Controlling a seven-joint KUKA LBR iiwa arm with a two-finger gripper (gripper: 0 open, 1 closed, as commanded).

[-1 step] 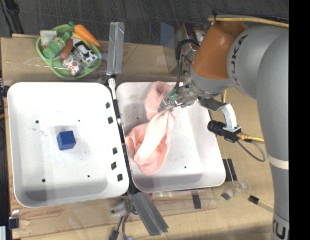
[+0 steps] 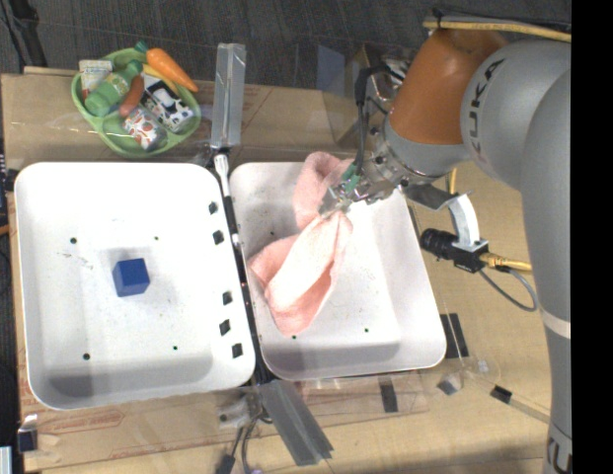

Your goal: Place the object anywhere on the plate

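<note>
A pink cloth (image 2: 301,265) lies crumpled in the right bin (image 2: 410,304), stretching from the bin's far wall down toward its middle. My gripper (image 2: 344,196) is over the far part of that bin, shut on an upper fold of the cloth. The cloth is drawn up to the fingers and trails down to the left from them. A small blue cube (image 2: 131,276) sits alone in the left bin (image 2: 49,191), well away from the gripper.
A green bowl (image 2: 92,115) with a toy carrot and several other small items stands on the bench behind the left bin. A grey divider with black clips runs between the two bins. My arm covers the bench at the right.
</note>
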